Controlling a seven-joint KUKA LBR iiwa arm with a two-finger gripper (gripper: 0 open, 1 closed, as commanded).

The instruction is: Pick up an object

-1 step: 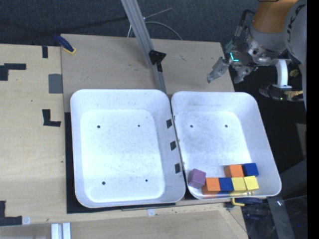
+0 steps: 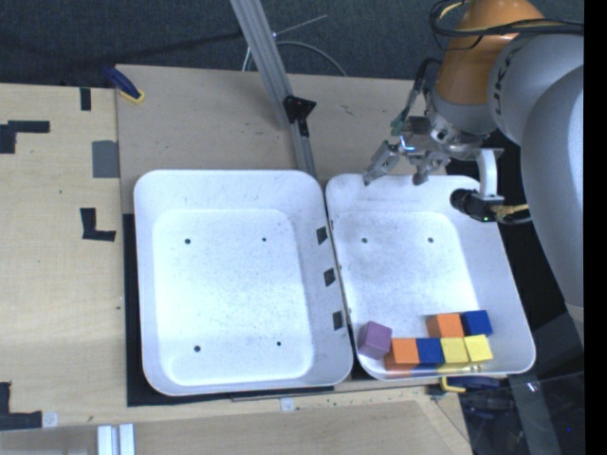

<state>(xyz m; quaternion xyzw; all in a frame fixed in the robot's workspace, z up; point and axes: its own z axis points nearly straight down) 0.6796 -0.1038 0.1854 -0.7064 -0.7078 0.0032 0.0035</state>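
Several small blocks lie along the near edge of the right bin (image 2: 417, 254): a purple block (image 2: 376, 336), an orange block (image 2: 405, 351), a blue block (image 2: 430, 351), a yellow block (image 2: 455, 351), a second yellow block (image 2: 478, 348), a brown-orange block (image 2: 444, 325) and a dark blue block (image 2: 475, 322). My gripper (image 2: 394, 172) hangs over the far rim of the right bin, well away from the blocks. Its fingers are spread apart with nothing between them.
The left bin (image 2: 228, 282) sits beside the right one. A grey metal pole (image 2: 270, 60) slants down to the far edge where the bins meet. The wooden bench (image 2: 190, 112) carries black tape marks at the left. The arm fills the upper right.
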